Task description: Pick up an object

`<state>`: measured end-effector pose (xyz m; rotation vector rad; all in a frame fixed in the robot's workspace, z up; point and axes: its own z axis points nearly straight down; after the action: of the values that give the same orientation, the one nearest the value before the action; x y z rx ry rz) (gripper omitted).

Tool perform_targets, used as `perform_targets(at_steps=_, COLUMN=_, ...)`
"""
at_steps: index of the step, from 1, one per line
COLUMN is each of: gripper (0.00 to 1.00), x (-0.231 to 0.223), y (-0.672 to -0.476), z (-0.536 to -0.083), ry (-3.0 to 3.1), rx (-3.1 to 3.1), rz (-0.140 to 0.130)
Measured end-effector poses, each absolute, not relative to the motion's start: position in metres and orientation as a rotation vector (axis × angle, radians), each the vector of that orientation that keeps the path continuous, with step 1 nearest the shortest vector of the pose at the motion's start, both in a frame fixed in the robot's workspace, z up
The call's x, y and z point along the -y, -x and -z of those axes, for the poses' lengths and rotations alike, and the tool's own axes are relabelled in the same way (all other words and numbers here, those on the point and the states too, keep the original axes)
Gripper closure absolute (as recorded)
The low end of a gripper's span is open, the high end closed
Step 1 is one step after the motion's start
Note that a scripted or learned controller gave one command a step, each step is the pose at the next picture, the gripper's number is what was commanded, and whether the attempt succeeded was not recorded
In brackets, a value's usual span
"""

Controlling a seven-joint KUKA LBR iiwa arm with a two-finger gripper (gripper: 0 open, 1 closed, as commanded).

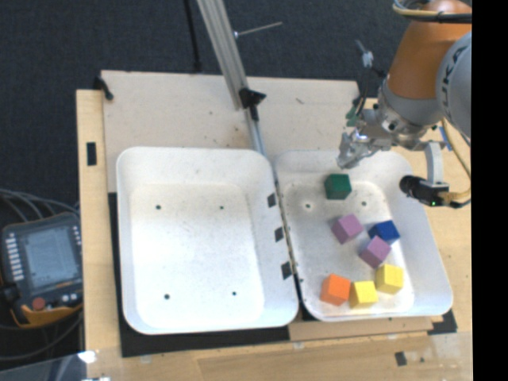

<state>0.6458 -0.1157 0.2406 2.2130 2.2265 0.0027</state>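
One green cube (337, 186) — just below end effector (349, 159).

A pale wooden tabletop (182, 109) is seen from above, set on a dark grey carpeted floor (95, 22). A slanted silver aluminium post (222, 46) is fixed at the far side of the tabletop, with a black clamp (252, 98) near its base. A grey handheld control pendant with a screen (44, 260) is laid on the floor to the left, and dark cables (24, 201) are coiled just beyond it. Even, soft light is cast over everything.
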Motion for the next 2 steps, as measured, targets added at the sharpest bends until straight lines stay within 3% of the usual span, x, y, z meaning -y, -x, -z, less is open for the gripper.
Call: perform_targets(at_steps=2, gripper=1.0, x=-0.002, y=-0.664, z=-0.254, ry=-2.211, rx=-2.229, rz=-0.005)
